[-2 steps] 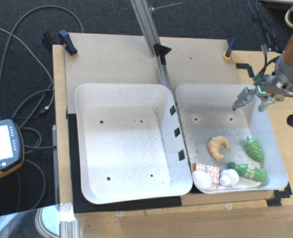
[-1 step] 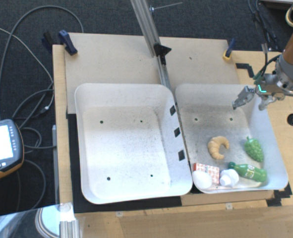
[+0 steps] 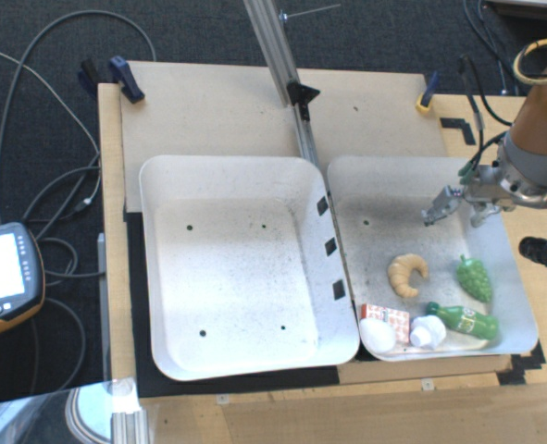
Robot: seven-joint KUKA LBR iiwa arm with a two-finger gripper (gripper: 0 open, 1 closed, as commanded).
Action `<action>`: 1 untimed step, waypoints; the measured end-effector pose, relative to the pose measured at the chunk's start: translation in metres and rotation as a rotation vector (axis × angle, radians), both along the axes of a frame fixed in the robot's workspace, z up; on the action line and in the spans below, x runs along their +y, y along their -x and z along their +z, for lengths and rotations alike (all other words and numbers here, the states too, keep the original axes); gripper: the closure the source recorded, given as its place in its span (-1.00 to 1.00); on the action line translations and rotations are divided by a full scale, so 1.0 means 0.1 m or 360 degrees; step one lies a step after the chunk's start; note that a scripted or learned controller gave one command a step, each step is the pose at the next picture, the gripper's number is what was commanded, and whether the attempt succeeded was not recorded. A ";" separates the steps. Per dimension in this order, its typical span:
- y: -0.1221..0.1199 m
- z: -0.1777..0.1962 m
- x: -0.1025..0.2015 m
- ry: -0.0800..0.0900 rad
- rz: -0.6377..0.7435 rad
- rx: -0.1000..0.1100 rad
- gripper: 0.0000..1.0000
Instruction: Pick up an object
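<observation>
Bottle (image 3: 465, 320) at rim, gripper (image 3: 458, 207) above (nothing held)

The grey KUKA arm with its orange band (image 3: 537, 123) reached in from the right edge of the view, its wrist bent downward. The metal two-finger gripper (image 3: 460, 207) hung low and pointed leftward, with nothing visible between its fingers.

Arm (image 3: 538, 128) cut off by right edge; handheld screen (image 3: 5, 276) cropped left.
</observation>
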State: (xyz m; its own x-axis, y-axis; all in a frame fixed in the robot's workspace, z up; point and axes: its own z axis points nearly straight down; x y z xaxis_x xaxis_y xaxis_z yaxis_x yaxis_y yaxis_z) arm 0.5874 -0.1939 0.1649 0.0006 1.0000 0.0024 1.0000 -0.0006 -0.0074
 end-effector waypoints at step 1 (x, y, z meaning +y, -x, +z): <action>0.00 -0.64 0.02 -0.0001 0.0001 0.0001 -1.00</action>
